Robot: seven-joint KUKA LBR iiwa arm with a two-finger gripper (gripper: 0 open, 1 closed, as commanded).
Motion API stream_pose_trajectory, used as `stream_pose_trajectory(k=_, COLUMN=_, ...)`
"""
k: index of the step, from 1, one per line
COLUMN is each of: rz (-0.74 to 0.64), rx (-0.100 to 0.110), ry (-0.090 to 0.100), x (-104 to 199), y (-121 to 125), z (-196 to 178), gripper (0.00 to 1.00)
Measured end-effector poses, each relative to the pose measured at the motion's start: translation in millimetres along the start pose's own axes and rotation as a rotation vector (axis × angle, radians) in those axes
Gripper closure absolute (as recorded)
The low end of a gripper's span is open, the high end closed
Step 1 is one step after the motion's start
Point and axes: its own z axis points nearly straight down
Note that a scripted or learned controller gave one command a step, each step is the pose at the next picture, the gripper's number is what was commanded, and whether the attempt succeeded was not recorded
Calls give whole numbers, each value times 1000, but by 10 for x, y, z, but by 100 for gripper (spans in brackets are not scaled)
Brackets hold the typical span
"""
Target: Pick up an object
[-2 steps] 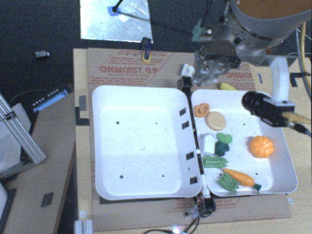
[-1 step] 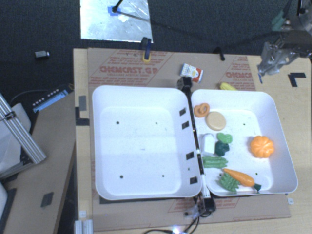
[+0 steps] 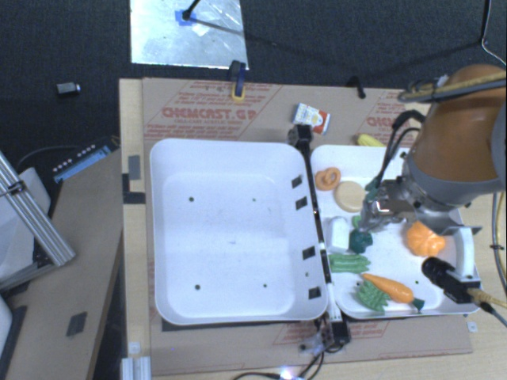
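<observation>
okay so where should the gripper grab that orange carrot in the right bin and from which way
Grip the carrot across its thick middle, coming straight down from above. It lies flat and slanted near the right bin's front rim, so its long sides are exposed; close the fingers across its width. The green leafy toy crowds its left end, so probably stay toward the middle.

I count two white bins — a left bin (image 3: 230, 228) and a right bin (image 3: 396, 252). In the right one: one carrot (image 3: 388, 287), one orange fruit (image 3: 422, 238), one green pod (image 3: 348, 263), one leafy green piece (image 3: 369, 296), one orange slice (image 3: 327, 178), one pale round piece (image 3: 349, 195) — six items I can tell.
</observation>
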Motion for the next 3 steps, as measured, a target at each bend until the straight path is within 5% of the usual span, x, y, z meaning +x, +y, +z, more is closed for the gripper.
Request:
stream_pose_trajectory(k=1, rz=-13, rx=-31, ry=4, x=571, y=16, z=-1510, gripper=100)
stream_pose_trajectory(k=2, rz=-10, rx=3, ry=-1, x=1198, y=-4, z=321, gripper=100)
stream_pose_trajectory(k=3, rz=-16, rx=-31, ry=9, x=1946, y=28, z=-1341, gripper=100)
